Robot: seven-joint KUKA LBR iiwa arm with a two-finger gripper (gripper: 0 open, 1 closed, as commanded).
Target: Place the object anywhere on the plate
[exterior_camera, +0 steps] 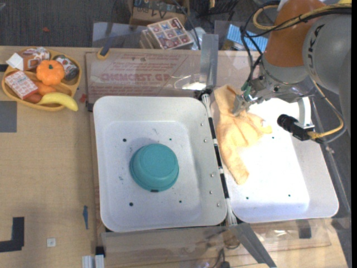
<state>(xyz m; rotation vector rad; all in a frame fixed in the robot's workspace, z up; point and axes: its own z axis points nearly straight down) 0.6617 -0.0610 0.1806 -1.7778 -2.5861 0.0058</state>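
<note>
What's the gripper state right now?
Gripper: down over the top end of the yellow cloth in the right bin; open or shut cannot be told.

We note a grey arm [329,49] with an orange band [293,18], black and yellow cables [326,132] looped about it, and a black fitting [291,124] beside the wrist.

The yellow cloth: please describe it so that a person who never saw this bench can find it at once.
Look at the two white bins; take the right bin, where the grey arm reaches in. The yellow cloth lies crumpled along that bin's left side, with the gripper at its upper end. It is the one soft, pale yellow thing there; the left bin holds a teal plate.
</note>
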